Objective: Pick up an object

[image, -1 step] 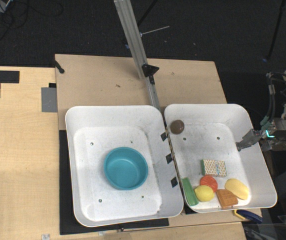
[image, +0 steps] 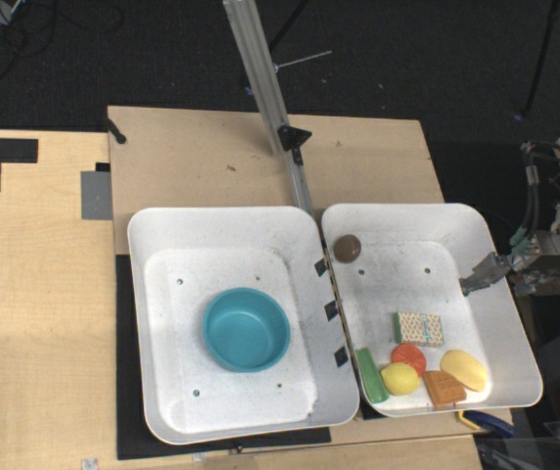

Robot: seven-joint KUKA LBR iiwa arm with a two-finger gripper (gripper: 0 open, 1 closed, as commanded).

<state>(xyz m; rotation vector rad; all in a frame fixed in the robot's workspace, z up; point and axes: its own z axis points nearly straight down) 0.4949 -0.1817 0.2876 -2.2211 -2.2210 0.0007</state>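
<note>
the gripper [image: 480, 275] sits at the right rim of the right bin [image: 407, 218], a dark grey tip poking in over the bin's sloped wall from the arm's side. whether the fingers are wide or narrow i cannot tell; the tip reads as one dark wedge and nothing shows between them.

everything that could be picked lies in the right bin, away from the fingers. the patterned block [image: 419, 328], a small square with a dotted print, is the closest thing, lying down and to the left of the fingertip on the bin floor, apart from it. just below that block is a red ball [image: 409, 356], and touching the ball's lower edge is a yellow lemon-like piece [image: 399, 379]. a green stick [image: 370, 374] lies tilted just left of the yellow piece, against the bin's left wall. an orange-brown block [image: 444, 388] sits at the near rim, and a second yellow piece [image: 464, 368] rests just beside it, nearly straight below the fingers. a brown round object [image: 347, 249] lies far to the left of the fingers, near the bin's upper left corner.

the left bin [image: 163, 233] holds a teal bowl [image: 247, 328], upright, well apart from the gripper across the divide between the bins.
</note>
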